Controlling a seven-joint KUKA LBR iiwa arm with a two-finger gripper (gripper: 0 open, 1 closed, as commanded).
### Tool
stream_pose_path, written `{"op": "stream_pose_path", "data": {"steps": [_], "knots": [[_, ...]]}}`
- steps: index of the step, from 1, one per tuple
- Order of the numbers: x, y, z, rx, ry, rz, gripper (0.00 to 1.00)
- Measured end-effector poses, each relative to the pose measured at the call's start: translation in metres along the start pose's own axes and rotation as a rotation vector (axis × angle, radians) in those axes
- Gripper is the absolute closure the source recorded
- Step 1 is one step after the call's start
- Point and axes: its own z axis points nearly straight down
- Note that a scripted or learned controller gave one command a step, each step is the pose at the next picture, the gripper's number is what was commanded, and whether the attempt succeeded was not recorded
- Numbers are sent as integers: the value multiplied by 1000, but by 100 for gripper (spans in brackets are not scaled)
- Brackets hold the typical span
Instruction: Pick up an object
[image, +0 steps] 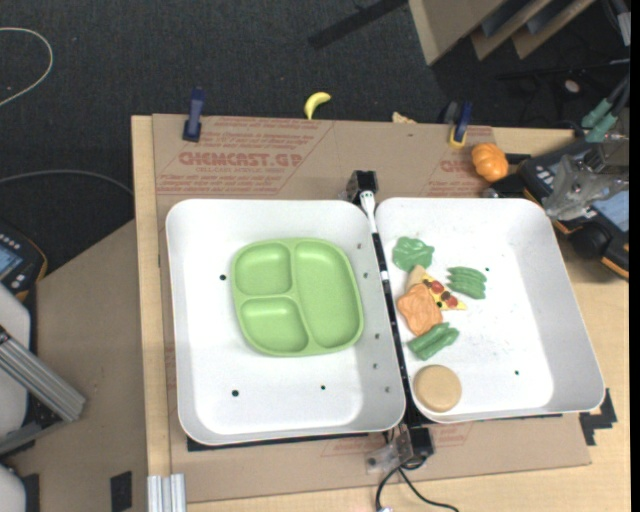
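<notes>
Several toy foods (432, 300) clustered right bin (560, 300); green plate (297, 296) left bin (190, 300).

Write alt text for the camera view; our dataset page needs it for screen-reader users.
Two white bins sit side by side: the left bin holds a green divided plate, the right bin a cluster of toy foods, including green vegetables, a pizza slice and a round tan piece.

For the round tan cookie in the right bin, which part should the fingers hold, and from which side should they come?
Grip the cookie across its round edge, coming straight down from above. It lies flat near the bin's front wall, and a green vegetable sits close behind it, so probably close the fingers left to right.
</notes>
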Motion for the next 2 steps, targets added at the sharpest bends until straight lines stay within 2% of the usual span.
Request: {"op": "stream_pose_path", "data": {"steps": [1, 2], "knots": [[-50, 21, 78, 17, 0, 9, 100], [-105, 7, 120, 17, 0, 11, 100]]}}
